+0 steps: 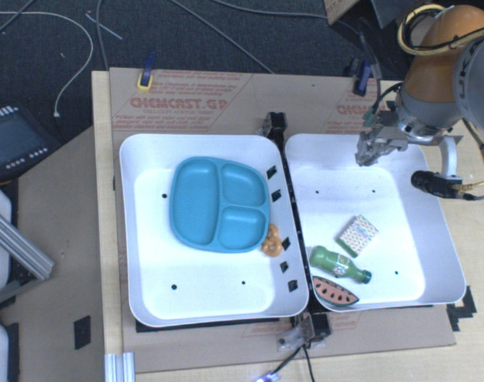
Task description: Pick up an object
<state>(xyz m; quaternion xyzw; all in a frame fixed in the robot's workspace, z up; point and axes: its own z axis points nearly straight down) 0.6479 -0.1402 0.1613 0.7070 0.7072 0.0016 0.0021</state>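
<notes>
two white bins (202, 301) share the table, three small objects lying low in the right bin while the jaws (371, 151), state unclear, hover high above its far edge

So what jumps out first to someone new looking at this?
The blue plate in the left bin, with a small orange-brown thing at its right edge. Next, the gripper over the right bin's far end, well away from the box, green bottle and melon slice.
</notes>
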